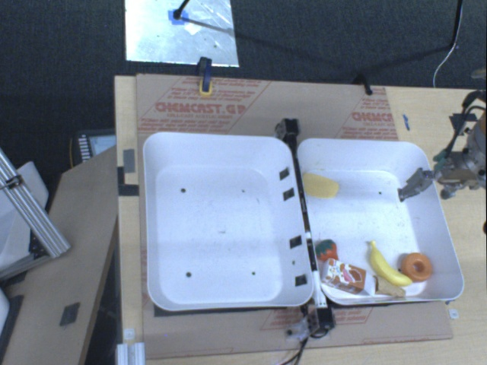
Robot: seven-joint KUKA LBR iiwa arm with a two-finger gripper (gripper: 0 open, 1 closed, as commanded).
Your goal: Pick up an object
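While the arm reaches in from the right, its hand (428, 182) hangs over the far right rim of the right bin (358, 152); one dark finger (415, 182) points left over the bin floor, but whether the fingers are spread or pressed together cannot be told, and nothing shows between them. Both white bins sit side by side on a cardboard sheet (228, 101) on the counter (426, 101).

Scattered in the right bin are the candidate objects. A pale yellow lump (321, 185) lies near the bin's far left wall, well apart from the hand. Along the near edge lie a yellow banana (387, 265), with an orange ring-shaped piece (416, 265) just beside it on the right. To the banana's left rests a small printed packet (346, 277), and a small red and green item (326, 249) sits just beyond it, close to the divide between the bins.

The left bin (163, 154) stands to the left of the black clips (295, 242) joining the two.
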